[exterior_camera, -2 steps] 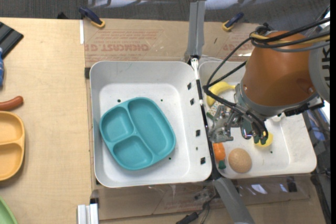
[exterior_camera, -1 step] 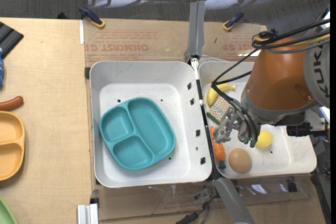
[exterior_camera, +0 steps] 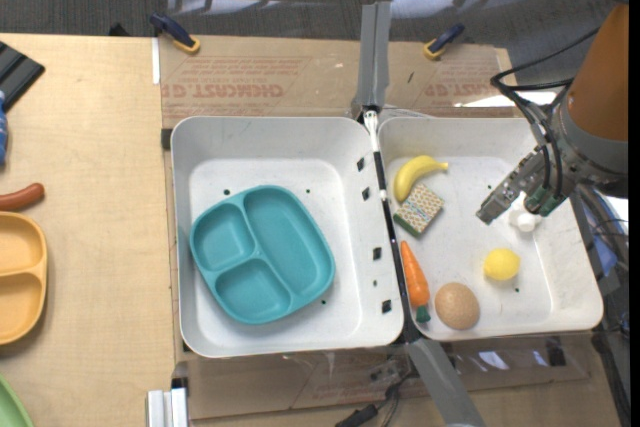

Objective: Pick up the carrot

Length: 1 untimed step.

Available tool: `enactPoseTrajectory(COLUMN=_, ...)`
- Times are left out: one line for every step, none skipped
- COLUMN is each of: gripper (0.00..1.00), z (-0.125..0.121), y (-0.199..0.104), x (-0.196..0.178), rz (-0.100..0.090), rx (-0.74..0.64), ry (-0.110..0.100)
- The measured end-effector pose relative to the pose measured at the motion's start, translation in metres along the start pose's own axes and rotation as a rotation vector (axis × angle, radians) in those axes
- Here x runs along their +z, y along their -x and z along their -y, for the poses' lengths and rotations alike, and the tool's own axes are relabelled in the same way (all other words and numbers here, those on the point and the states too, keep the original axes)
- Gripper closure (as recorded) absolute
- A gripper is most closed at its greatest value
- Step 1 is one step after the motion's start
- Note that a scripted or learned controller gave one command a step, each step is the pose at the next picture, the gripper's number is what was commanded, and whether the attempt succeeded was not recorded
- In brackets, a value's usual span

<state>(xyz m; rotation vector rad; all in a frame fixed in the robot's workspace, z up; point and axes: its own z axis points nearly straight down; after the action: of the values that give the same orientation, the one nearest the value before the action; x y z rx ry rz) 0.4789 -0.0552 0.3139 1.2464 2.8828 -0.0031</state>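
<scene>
Starting at the near rim of the right bin, you have the carrot lying along the left wall, its green end toward you and almost touching the egg just beside it. That is your target, and it is untouched: nothing grips it. A little farther in sits the lemon, apart from both. Beyond the carrot's orange tip comes the checkered sponge, tilted, and past that the banana, touching or nearly touching the sponge.

Your claw hangs over the right part of this bin, well apart from the carrot, with the lemon between them on the near side. It carries nothing that you can see; whether its fingers are spread or closed you cannot tell from here, since they blur into the cables and a small white piece beside them.

Watch these risks. The carrot hugs the wall, so one finger may land on the rim or the divider instead of sliding down beside it. The egg is close enough to be caught or knocked as you close. A grip near the tapered end would likely slip off, and crossing low could roll the lemon.

Farther left, the other bin holds a teal tray, and the desk lies beyond.
</scene>
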Motion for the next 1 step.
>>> enactPoseTrajectory(gripper=1.00, z=-0.0287, y=-0.0319, x=0.0770, rz=-0.003, rx=0.190, ry=-0.003)
